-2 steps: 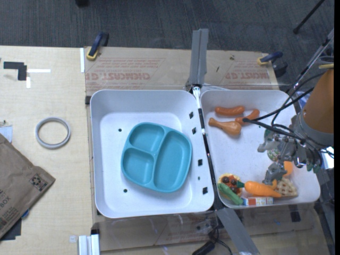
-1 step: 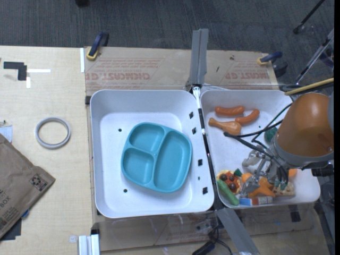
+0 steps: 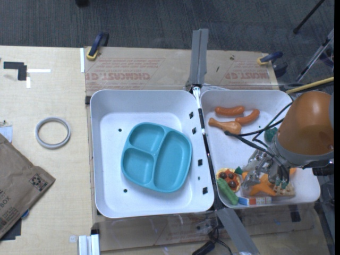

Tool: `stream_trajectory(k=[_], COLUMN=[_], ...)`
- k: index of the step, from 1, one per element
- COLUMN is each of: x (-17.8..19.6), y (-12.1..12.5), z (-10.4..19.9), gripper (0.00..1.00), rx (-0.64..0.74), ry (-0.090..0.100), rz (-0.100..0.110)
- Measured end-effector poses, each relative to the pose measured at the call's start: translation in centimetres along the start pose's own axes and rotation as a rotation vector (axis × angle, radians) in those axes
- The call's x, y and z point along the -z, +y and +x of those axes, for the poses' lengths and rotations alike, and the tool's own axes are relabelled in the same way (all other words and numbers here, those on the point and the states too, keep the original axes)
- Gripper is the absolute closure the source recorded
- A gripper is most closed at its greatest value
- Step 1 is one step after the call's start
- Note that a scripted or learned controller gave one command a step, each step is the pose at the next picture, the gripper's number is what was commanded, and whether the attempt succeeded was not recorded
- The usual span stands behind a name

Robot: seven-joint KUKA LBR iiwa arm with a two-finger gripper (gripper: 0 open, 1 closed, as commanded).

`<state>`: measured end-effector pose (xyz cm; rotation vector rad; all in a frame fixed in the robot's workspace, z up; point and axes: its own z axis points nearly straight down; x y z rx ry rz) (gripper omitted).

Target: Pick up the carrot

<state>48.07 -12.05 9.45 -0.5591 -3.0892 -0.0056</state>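
The carrot (image 3: 260, 187), an orange piece, lies in the front of the right bin (image 3: 297, 102) among a heap of toy foods. My gripper (image 3: 264, 167) reaches down from under the arm's orange band (image 3: 311, 124) and hangs just over that heap, right above the carrot. Cables and the wrist hide much of the gripper, so its grip is unclear. Nothing shows lifted off the bin floor.
Two sausages (image 3: 229, 110) (image 3: 248, 117) and a drumstick (image 3: 225, 125) lie at the back of the right bin. A green vegetable (image 3: 227, 192), a mixed-colour piece (image 3: 229, 177) and a small box (image 3: 255, 200) crowd the carrot. A blue divided plate (image 3: 156, 157) sits in the left bin (image 3: 106, 142).
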Motion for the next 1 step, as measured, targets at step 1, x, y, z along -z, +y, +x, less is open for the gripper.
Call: stream_trajectory(k=[1], x=[11.44], y=[5.00], z=[-2.62], gripper=[1.00], rx=[-0.296], ry=[-0.001], rz=[0.004])
